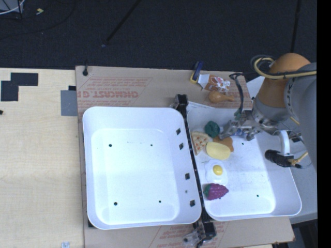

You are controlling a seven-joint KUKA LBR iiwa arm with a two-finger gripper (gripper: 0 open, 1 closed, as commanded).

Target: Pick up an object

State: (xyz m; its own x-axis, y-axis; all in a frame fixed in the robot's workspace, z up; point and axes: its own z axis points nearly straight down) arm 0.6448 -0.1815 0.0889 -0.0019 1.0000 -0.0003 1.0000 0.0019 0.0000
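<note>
Arm: a grey arm with an orange band point(283, 66) is seen reaching in from the right, over the upper right corner of the right bin.
Hand point(232, 129): it is held low over the upper left part of the right bin, just beside the green and orange toys; whether it is open or closed cannot be told, and nothing can be seen gripped in it.
Right bin point(269, 200): a cluster of toy foods is kept along its left side.
Green toy point(212, 128): placed at the top of the cluster, nearest the hand.
Orange toy point(227, 142): partly hidden behind the yellow one.
Yellow toy point(217, 150): laid just below the green one, touching the waffle-like piece point(199, 140) on its left.
Fried egg point(216, 171): set below the yellow toy.
Purple grapes point(215, 191): found lowest, just below the egg.
Left bin point(103, 119): set beside the right bin on the worktop point(36, 164).
</note>
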